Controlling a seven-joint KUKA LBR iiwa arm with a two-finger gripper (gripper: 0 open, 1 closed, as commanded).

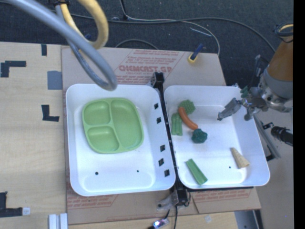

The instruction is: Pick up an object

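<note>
Both bins (76, 142) white. Divided plate (113, 125) light green. Sausage (188, 119) orange. Broccoli piece (199, 136) dark green. Flat bar (196, 171) mid green. Cone (239, 157) tan. Cardboard underlay (143, 63) brown, red print. Hose (93, 13) yellow.

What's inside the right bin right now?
Inside the right bin: an orange sausage, a dark green broccoli, green pieces and a tan cone. The gripper covers part of its far-right edge.

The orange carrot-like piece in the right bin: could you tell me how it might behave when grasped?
The orange piece looks long, rounded and smooth, so it may roll or slip. It lies against the green pieces, which could get nudged. It seems a small toy, probably light.
</note>
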